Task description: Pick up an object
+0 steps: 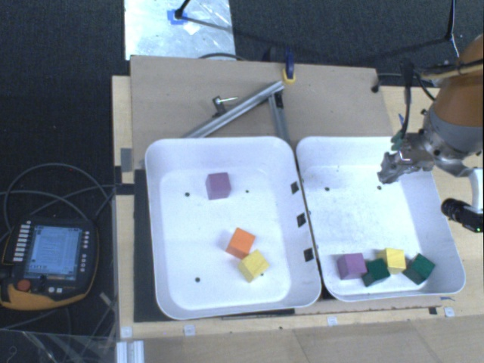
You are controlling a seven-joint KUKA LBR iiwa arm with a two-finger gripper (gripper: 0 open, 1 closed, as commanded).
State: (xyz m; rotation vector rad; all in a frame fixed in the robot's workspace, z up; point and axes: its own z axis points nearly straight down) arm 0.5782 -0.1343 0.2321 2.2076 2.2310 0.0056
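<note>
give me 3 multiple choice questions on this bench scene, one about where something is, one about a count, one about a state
1. Where is the orange block?
A. in the left bin
B. in the right bin
C. on the brown board behind the bins

2. How many blocks lie in the right bin?
A. two
B. four
C. six

3. How do the orange block and the yellow block in the left bin sit?
A. stacked one on top of the other
B. close together, corner to corner
C. at opposite ends of the bin

Answers:
1. A, it sits near the middle of the left bin, below the purple block.
2. B, a purple, two dark green and a yellow block line the near wall.
3. B, both rest on the bin floor next to each other.

The claw hangs over the right bin's far side.
</note>
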